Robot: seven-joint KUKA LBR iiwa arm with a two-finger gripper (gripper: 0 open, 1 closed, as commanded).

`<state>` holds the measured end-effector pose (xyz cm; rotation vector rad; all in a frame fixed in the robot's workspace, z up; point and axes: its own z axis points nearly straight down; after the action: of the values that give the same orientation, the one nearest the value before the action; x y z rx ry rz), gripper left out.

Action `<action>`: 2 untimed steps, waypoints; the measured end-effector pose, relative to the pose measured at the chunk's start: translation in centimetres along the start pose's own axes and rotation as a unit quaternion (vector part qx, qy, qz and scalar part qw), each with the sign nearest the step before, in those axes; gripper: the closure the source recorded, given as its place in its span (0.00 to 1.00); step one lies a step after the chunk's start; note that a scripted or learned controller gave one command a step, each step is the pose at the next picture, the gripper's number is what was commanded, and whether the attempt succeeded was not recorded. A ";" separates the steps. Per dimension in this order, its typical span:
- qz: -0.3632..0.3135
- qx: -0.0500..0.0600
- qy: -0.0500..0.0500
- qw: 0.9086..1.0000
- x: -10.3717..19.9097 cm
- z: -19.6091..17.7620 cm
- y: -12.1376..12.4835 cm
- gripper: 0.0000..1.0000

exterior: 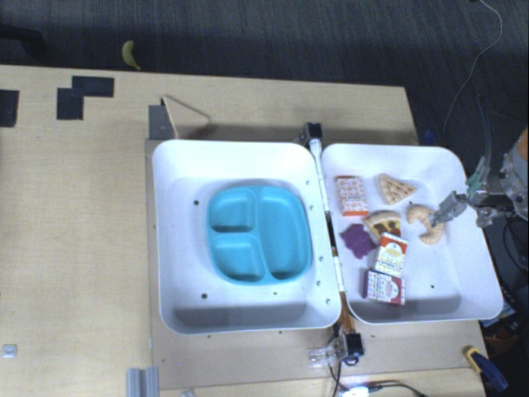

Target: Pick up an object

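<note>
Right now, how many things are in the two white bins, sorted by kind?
Blue divided plate: 1
Small printed boxes: 3
Tan toy foods: 3
Purple piece: 1
Total: 8

A turquoise divided tray [258,231] sits in the white left bin [178,222]. Right of that tray, the white right bin [463,288] holds a purple piece [357,239], a red-and-white box [384,287], a red-patterned packet [351,195] and a tan waffle-patterned wedge [397,189]. The counter [74,246] is pale beige.
</note>
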<state>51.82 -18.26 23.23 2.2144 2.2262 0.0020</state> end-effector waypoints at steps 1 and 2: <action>0.001 -0.005 0.000 1.000 2.3 13.3 -2.5 0.00; 0.000 -0.008 0.000 1.000 2.4 12.1 -2.3 1.00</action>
<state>49.55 -15.91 11.12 2.2071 2.2180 0.0193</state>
